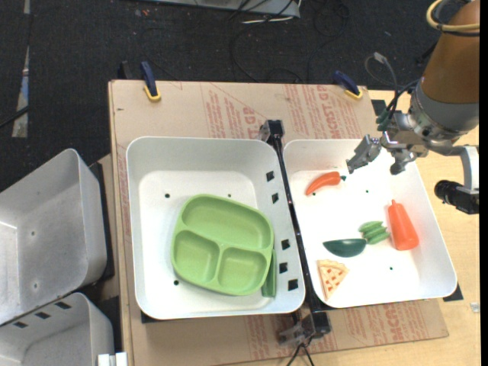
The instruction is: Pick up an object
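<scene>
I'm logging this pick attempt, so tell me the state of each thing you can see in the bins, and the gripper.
Two-finger gripper: open, holding nothing, above the right bin's far edge.
Orange-red toy pepper: lying flat, untouched.
Orange plastic bottle: lying on its side.
Dark green spoon: lying flat, beside the bottle.
Toy pizza slice: lying flat.
Light green divided tray: right side up in the left bin.

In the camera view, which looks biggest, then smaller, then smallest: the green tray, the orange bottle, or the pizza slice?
1. Green tray, by far the biggest.
2. Orange bottle.
3. Pizza slice, a bit smaller than the bottle.
</scene>
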You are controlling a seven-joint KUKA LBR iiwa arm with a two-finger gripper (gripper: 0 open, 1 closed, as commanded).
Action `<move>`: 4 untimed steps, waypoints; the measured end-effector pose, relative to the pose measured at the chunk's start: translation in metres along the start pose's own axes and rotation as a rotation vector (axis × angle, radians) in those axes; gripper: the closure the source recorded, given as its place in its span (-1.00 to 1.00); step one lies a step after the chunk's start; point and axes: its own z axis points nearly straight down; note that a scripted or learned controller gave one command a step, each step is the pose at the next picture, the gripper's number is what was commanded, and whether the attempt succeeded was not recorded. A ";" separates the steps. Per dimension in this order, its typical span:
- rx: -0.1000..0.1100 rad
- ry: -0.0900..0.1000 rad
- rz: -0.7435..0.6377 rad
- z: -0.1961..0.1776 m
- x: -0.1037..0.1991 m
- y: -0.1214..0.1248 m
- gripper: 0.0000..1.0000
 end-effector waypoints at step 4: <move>-0.008 0.000 0.001 0.163 -0.003 -0.001 -1.00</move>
